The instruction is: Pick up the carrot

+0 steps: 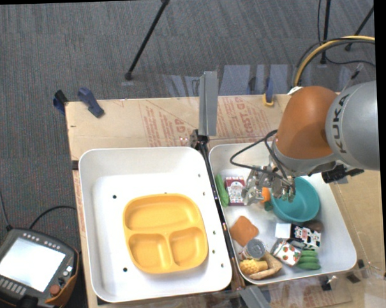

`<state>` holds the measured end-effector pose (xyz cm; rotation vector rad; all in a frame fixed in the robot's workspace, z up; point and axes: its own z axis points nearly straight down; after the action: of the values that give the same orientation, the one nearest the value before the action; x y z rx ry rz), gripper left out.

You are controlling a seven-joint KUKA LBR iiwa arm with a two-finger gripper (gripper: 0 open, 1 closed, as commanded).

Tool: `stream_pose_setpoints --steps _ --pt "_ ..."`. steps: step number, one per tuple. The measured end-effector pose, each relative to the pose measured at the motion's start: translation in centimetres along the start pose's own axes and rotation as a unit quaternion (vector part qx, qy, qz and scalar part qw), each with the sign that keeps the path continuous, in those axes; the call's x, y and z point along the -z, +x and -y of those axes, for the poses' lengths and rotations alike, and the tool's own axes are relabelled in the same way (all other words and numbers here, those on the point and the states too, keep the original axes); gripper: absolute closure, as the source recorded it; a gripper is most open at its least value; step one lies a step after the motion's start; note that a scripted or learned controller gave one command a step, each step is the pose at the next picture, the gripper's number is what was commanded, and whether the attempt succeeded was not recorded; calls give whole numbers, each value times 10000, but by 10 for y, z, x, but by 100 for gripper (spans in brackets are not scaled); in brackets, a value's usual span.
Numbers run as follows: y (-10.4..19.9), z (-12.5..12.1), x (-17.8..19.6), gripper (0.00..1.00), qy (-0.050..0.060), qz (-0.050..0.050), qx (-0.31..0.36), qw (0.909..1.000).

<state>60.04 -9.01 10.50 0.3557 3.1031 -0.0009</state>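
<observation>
Orange carrot (266, 193) between pincer (269, 191) fingers

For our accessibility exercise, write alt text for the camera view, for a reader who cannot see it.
A grey and orange robot arm lowers its end effector over the cluttered right bin, where an orange carrot shows at its tip, beside a teal bowl. The left bin holds a yellow divided tray.
</observation>
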Motion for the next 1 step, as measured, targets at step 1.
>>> stream_pose_setpoints --steps 1 --pt "-2 -52 129 100 -15 -23 1066 9943"
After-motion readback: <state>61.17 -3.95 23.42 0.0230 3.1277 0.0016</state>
